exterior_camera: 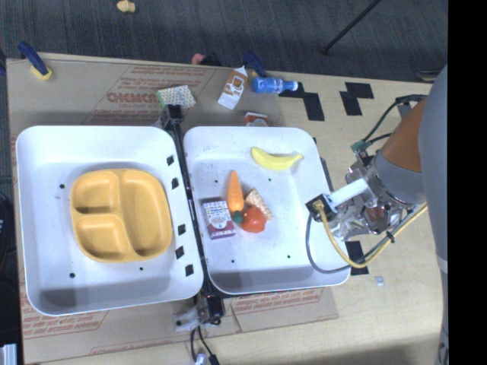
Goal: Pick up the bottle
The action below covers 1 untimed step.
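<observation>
The blue bottle point(272, 85) is seen lying on its side on the table point(380, 310), outside both bins, just beyond the far rim of the right bin point(323, 268). From the pincer point(346, 204), which is held over the near-right edge of that bin, the bottle lies well away, up the view and somewhat to the left, with the bin's far right corner between them. Its long axis runs roughly left to right in the view, with the narrower end apparently turned toward the arm's side; this is judged from a small shape and cannot be settled firmly. Whether the pincer is wide or narrow cannot be told, since its end is crowded by cables and fittings; nothing is seen held in it.

Just left of the bottle a small carton point(233, 87) is lying, close enough that it could be knocked in an approach from that side. The banana point(275, 158), carrot point(235, 192) and the other pieces inside the right bin lie left of the pincer and nearer to it than the bottle.

A reach across the bin's far corner is judged to be needed, with the wrist turned so that the closing line crosses the bottle's long axis. The grasp is not yet begun.
</observation>
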### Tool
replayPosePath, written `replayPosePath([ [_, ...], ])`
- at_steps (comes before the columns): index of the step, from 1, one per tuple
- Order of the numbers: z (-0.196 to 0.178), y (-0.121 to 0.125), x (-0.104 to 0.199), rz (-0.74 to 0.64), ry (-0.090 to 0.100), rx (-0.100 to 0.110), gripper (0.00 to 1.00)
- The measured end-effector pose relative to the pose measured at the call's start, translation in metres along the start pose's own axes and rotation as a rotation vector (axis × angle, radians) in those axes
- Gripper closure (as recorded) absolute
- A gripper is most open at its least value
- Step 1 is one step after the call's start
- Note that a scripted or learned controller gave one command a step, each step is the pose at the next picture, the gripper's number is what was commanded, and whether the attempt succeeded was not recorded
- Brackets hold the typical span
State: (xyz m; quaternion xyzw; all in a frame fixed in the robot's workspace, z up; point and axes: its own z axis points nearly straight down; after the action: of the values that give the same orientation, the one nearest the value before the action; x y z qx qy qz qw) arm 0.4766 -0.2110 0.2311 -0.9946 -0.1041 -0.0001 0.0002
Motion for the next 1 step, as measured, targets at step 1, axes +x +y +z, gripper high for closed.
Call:
replayPosePath([
  [1, 0.0036, -0.0008, -0.0004, 0.000, -0.004, 0.006, 1.00],
])
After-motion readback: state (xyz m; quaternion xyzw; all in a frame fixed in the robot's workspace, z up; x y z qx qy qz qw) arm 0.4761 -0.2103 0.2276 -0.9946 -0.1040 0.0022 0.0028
